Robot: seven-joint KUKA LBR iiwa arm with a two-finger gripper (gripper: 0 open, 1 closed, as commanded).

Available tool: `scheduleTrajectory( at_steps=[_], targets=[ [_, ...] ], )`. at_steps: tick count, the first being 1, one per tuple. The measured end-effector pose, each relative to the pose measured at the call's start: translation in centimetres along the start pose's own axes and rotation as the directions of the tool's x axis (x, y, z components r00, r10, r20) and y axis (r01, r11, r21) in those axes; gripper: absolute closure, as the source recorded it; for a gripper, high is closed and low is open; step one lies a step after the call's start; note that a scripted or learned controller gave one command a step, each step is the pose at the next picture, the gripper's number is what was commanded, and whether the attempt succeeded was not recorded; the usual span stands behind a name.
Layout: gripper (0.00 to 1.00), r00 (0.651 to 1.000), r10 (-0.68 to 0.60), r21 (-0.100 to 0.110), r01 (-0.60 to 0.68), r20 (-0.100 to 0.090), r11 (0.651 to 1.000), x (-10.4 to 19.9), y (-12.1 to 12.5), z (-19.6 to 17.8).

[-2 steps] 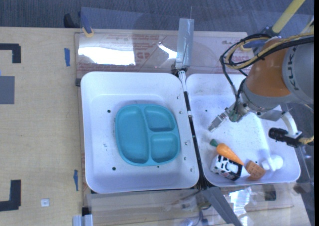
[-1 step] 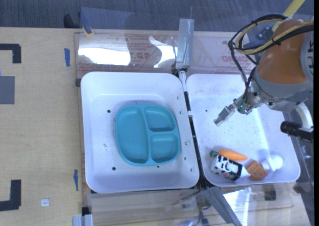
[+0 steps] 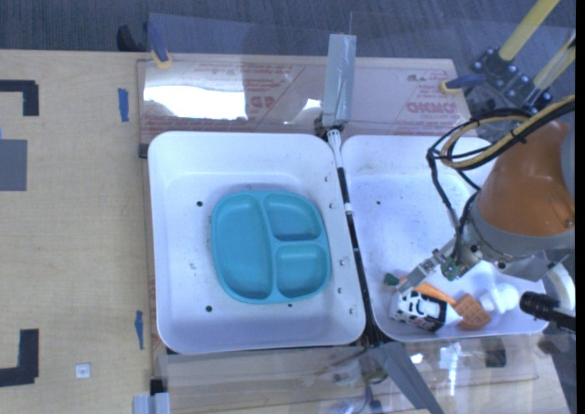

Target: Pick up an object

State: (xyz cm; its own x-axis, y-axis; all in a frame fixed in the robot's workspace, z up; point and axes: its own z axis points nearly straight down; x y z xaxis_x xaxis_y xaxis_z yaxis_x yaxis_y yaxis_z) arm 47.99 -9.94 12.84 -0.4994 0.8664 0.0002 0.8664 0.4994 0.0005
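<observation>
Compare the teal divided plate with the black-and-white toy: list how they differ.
The teal divided plate is large, flat and one colour; the black-and-white toy is small, lumpy and patterned. The plate lies alone in the left bin; the toy sits in the right bin, crowded against orange pieces beside the gripper. Both rest in white bins.

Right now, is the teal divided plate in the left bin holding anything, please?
Empty: all three compartments of the teal plate show bare teal, lying flat in the left bin.

the grey arm [image 3: 526, 193] with its orange band is reaching in from the right, angling its gripper [image 3: 428, 272] down and leftward.
</observation>
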Motion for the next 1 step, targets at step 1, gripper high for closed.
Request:
scheduleTrajectory(
  at_steps=[1],
  targets=[
    [0.00,0.953,0.304,-0.008,-0.304,0.002,0.953,-1.39,-0.49,4.09]
  ],
)
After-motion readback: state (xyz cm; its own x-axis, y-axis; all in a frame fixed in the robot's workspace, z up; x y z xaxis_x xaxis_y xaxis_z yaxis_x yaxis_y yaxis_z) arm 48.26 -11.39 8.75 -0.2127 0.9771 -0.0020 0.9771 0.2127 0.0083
